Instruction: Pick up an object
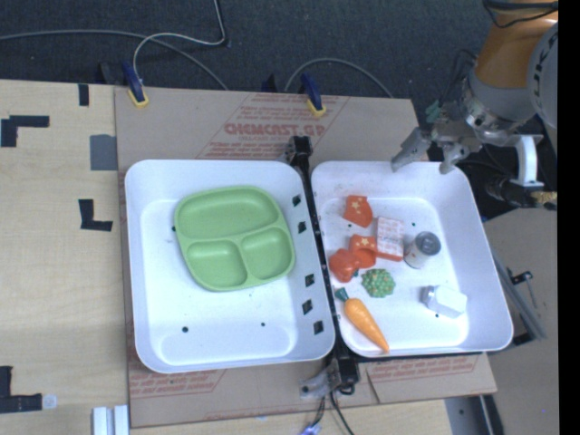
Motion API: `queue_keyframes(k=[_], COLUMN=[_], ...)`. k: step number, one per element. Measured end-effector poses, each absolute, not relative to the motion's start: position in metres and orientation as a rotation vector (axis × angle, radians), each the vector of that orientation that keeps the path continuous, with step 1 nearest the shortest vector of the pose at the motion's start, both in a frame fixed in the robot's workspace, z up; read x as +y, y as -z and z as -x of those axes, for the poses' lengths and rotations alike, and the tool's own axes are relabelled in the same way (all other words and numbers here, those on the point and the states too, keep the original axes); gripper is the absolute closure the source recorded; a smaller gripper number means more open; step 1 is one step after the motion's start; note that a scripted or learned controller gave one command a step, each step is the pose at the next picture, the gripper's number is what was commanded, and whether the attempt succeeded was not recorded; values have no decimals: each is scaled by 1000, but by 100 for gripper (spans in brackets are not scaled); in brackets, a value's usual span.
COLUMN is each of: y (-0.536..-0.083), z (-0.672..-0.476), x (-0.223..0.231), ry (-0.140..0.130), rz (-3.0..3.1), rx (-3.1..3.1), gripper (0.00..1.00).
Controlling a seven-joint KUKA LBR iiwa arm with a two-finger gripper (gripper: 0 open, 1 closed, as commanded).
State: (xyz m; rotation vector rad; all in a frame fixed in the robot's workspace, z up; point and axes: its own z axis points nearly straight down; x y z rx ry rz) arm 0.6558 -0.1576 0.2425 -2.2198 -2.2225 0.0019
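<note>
A: Nearest us, a smooth tapered orange plastic carrot (366,324) lies in the right white bin (480,234), beside a knobbly green broccoli piece (378,283).

B: Beyond, we read "CHEMCAST" on the brown cardboard sheet (263,127); the grey two-finger gripper (426,159) hangs spread, empty.

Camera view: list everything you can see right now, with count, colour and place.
Bins: two, white, side by side on the bench.
Plate: one, green, three sections, in the left bin.
Carrot: one, orange, front of the right bin.
Broccoli: one, green, middle of the right bin.
Red pieces: three, left part of the right bin.
Can: one, grey, right bin.
White block: one, right bin.
Clamps: two, blue and yellow, bench's far edge.
Gripper: one, open, above the right bin's far rim.
</note>
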Motion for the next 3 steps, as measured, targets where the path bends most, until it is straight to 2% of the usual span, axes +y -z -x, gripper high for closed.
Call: queue_keyframes(k=[1,2,3], y=[-111,-85,-95], z=[-641,-665,-666], x=[-95,-106,-106], ry=[-4,1,1], rz=[2216,2219,2218], rx=[-2220,-2224,-2227], gripper=[0,0,100])
